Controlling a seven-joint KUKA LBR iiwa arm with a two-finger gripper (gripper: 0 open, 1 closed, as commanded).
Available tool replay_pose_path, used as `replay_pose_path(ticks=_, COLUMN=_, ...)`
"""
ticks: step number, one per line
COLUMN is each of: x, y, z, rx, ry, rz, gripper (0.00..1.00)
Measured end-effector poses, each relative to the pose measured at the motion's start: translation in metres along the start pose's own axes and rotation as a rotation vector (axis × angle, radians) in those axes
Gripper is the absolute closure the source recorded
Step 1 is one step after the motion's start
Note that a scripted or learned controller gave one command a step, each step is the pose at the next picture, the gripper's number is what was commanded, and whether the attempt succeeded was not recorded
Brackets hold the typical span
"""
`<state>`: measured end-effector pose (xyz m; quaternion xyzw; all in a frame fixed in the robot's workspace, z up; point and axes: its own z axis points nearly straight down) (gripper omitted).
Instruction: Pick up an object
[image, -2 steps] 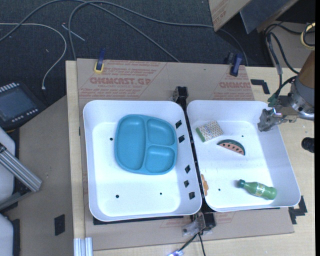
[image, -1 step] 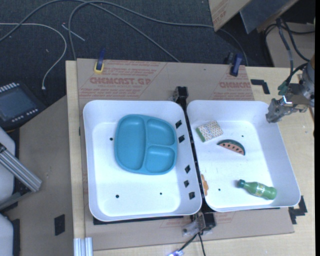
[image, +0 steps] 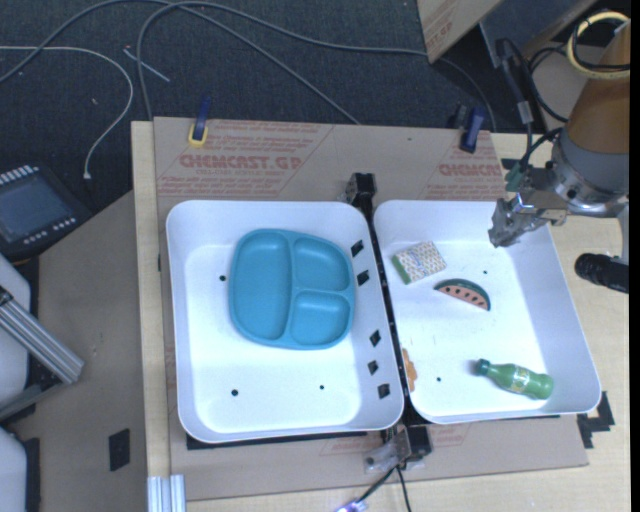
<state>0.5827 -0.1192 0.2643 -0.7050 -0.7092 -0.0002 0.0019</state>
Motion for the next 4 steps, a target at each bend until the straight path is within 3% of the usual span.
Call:
replay_pose_path(ticks=1, x=0.050, y=0.020, z=-0.001, rx=-0.005, ry=-0.001, rz=-0.001, gripper=1.00)
replay_pose_path(ticks=3, x=0.143, y=0.045, z=0.037, rx=0.001, ry=-0.001, rz=0.001, gripper=1.00)
replay_pose_path(ticks=4, x=0.191, y=0.054, z=0.030, rx=-0.005, ry=-0.001, rz=0.000, gripper=1.00)
